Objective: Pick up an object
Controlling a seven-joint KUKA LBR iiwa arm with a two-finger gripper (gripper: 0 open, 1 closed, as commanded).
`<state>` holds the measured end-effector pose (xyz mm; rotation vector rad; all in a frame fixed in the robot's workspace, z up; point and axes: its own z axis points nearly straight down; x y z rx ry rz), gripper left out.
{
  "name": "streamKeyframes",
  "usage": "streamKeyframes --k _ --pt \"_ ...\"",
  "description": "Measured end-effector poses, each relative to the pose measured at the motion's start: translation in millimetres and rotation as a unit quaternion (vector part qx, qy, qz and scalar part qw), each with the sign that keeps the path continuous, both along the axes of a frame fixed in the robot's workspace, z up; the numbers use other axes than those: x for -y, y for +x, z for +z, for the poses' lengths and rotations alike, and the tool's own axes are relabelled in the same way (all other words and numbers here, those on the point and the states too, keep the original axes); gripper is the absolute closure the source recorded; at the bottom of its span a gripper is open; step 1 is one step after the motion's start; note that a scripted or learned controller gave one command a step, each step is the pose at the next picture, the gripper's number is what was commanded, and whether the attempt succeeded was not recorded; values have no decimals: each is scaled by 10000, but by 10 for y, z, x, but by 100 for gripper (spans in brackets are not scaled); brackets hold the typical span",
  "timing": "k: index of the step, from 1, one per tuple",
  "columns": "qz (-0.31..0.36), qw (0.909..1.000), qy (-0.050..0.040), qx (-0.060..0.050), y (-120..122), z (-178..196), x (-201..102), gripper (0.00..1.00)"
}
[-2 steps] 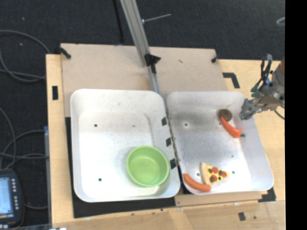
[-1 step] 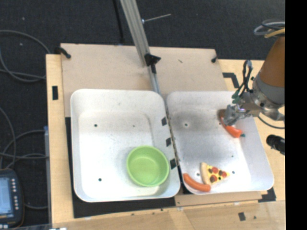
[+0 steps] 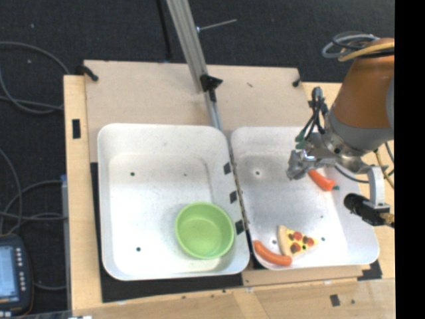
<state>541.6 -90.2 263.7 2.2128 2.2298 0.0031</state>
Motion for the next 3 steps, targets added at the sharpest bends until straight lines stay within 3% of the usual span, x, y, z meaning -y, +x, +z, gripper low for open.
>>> streamKeyframes --k 1,3 --pt "-9 10000 -6 -8 -79 -159 -500 100" --pt "6 10000 6 -2 -245 -68 -1579 100"
